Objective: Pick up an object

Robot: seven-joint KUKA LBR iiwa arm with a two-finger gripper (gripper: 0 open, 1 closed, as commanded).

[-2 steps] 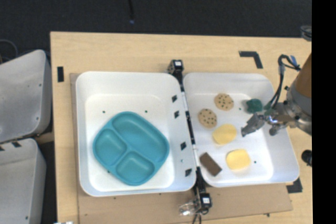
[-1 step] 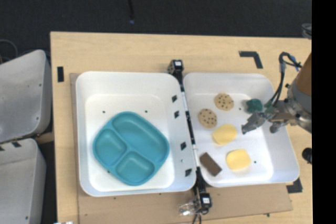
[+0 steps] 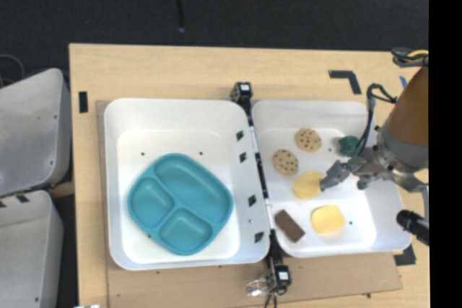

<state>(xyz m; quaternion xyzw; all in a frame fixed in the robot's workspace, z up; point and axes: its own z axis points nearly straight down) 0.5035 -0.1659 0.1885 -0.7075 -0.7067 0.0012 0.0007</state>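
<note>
On a tan tabletop (image 3: 173, 68) with two white bins: right of centre, claw (image 3: 338, 174) with fingers apart, clamped on nothing, just right of and touching a pale yellow piece (image 3: 307, 185), likeliest pick, immediately left.

You see six small items in right bin, all placed relative to gripper (image 3: 345, 175):
- Pale yellow disc (image 3: 308, 185): flat, just left of fingertip, touching or nearly so; contact unclear.
- Yellow block (image 3: 327, 219): rounded, flat, below gripper, slightly left.
- Brown bar (image 3: 289, 225): dark, lying at slant, lower left, near bin's left wall.
- Two chip cookies: one (image 3: 286, 161) left of gripper, other (image 3: 308, 140) upper left.
- Green lump (image 3: 349, 146): small, just above gripper; shape unclear.
</note>
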